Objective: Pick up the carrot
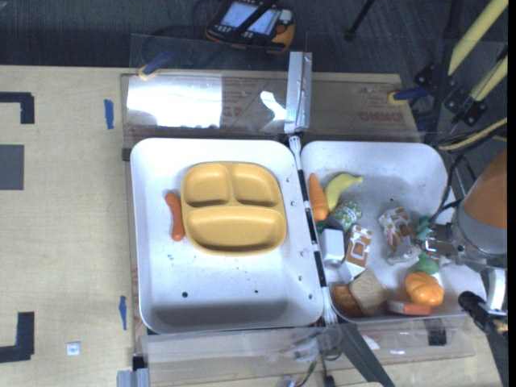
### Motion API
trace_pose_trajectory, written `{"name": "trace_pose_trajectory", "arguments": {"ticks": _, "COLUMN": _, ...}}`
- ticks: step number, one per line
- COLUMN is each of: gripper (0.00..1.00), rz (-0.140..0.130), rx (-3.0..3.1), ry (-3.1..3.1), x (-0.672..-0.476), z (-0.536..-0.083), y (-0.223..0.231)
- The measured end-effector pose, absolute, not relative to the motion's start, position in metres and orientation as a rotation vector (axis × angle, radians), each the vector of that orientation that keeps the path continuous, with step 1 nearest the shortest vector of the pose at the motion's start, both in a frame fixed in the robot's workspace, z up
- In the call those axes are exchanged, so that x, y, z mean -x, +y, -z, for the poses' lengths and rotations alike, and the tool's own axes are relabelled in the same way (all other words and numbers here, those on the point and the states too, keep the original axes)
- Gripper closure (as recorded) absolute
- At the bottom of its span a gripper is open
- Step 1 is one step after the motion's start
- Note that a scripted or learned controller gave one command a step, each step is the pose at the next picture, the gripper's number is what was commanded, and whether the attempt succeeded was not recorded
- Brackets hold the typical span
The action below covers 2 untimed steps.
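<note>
The carrot (318, 197) is lying in the right bin (427, 161) against its left wall, just beside a banana (343, 184) and above a green packet (347, 214). The gripper (430, 244) is hovering well apart from it, near the right wall, over a clear wrapper (397, 232) and an orange fruit (424, 289); how wide it is standing cannot be told. In the left bin (161, 289) a yellow divided tray (234, 206) is sitting beside an orange sausage (176, 216)

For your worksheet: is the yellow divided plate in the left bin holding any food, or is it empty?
Empty. The yellow divided plate shows bare compartments; an orange sausage-like piece lies beside it on the left bin floor, not on it.
</note>
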<state>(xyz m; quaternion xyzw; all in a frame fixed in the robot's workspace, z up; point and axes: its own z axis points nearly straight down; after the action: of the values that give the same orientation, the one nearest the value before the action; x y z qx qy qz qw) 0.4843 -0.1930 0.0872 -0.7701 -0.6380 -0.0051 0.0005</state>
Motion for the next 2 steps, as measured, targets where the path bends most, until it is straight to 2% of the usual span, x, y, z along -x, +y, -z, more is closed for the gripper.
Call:
{"name": "trace_pose_trajectory", "arguments": {"ticks": 1, "gripper": 0.00, "rz": 0.003, "rx": 2.687, "ry": -1.632, "x": -0.481, "z": -0.086, "y": -0.176}}
{"name": "trace_pose_trajectory", "arguments": {"ticks": 2, "gripper": 1.00, "rz": 0.005, "rx": 2.682, "ry": -1.637, "x": -0.482, "z": -0.096, "y": -0.175}}
